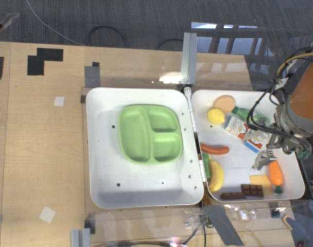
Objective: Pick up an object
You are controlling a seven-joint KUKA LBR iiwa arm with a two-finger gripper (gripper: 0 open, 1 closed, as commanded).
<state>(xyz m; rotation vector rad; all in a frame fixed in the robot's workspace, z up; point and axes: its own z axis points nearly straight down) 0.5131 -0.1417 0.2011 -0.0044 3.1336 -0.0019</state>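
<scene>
Two bins: you have a left bin [102, 189] and a right bin [295, 192] side by side on the wooden bench [38, 153].
Left bin: you see a green divided plate [149, 134] lying near its middle, with three compartments.
Arm: your grey arm [300, 109] with its orange band comes in over the right edge of the right bin.
Gripper: your gripper [263, 161] hangs low over the right half of the right bin, just beside the carrot; you cannot tell from this view whether it is released or clenched, and nothing is seen held.
Carrot: you find an orange carrot [276, 175] with a green end near the right bin's lower right corner.
Cheese: a pale yellow block [259, 180] lies just left of the carrot.
Chocolate: a brown bar [243, 192] lies along the bin's lower edge.
Banana: a yellow banana [215, 173] lies by the bin's left edge, lower half.
Sausage: a red sausage [214, 149] lies just above the banana.
Lemon: a yellow lemon [215, 117] sits in the upper left part.
Bun: a tan round bun [224, 103] touches the lemon from above.
Packet: a white, red and blue packet [238, 125] lies right of the lemon; its writing is too small for you to read.
</scene>
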